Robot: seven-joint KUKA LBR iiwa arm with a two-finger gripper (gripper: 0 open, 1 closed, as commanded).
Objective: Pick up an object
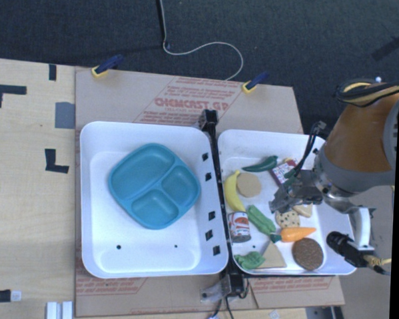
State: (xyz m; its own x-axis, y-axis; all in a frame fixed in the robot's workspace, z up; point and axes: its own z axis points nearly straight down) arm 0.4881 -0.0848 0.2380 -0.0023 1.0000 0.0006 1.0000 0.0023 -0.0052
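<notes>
The dark two-finger gripper is lowered among the toy food in the right white bin, its jaw state indiscernible; no lifted object is evident, so pickup remains.

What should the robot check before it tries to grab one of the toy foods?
1. Gripper over the right bin: ok.
2. Fingers open wide enough: cannot tell.
3. One target picked: not ok; cracker, carrot and green pod crowd below.
4. Something already held: cannot tell.
5. Easier picks apart from the pile: ok; the banana and can lie farther left.
6. Blue plate out of the way: ok, in the left bin.
</notes>
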